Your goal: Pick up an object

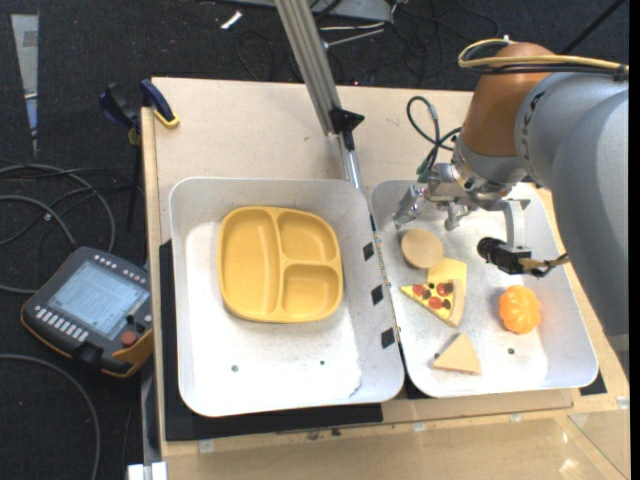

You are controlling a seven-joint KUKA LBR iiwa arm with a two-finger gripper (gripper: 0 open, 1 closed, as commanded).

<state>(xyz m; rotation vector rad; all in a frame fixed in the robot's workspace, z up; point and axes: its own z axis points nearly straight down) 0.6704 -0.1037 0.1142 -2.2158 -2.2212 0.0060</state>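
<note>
The likeliest things for picking lay in the right bin [565,366]. A round tan disc [421,248] sat in that bin's upper left part, near the edge shared with the other bin. Just below it, touching or nearly touching its lower rim, lay a toy pizza slice [442,294] with red and dark toppings, its tip pointing left. Lower still, apart from the slice, a plain tan wedge [459,355] rested near the bin's front. A small orange fruit [519,309] sat to the right of the slice, clear of the other pieces.

The hand [430,211] hung just above the tan disc in the view, over the upper part of the right bin. Its two silver fingers [408,208] stood spread apart and nothing was between them. None of the four things was in its hold. The grey arm [575,118] came in from the right, its orange band [505,108] above the wrist.

The left bin [200,368] held a yellow divided plate [280,265] with three compartments, lying flat near the bin's middle. Both bins sat side by side on the pale bench [240,128]. A slanted metal bar [310,58] crossed the bench's far side, and a blue and yellow clamp [150,103] gripped its far left corner. On the dark floor to the left lay a handheld control pendant [85,308] among cables.
</note>
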